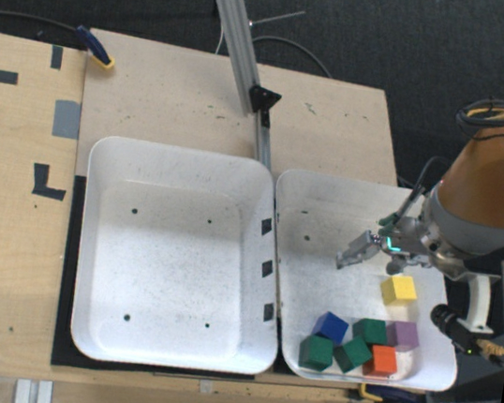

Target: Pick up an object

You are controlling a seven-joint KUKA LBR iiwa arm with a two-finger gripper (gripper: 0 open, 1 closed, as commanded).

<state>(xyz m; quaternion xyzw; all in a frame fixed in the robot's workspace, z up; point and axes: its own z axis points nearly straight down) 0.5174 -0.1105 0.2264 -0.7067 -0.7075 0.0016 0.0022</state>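
Observation:
My gripper (354, 254) hangs over the middle of the right bin (319, 207), reaching in from the right. A yellow block (400, 289) lies just right of and below it, apart from it. Along the bin's near edge sits a cluster of blocks: a blue one (331, 327), a purple one (404, 335), an orange one (383, 360), and three green ones (316, 352) (353, 354) (370, 331). Nothing shows in the gripper.
The left bin (167, 258) lies beside the right one, sharing a raised rim. A slanted metal pole (243, 47) crosses the back of the bench. The arm's orange band (488, 181) looms over the right bin's far right side.

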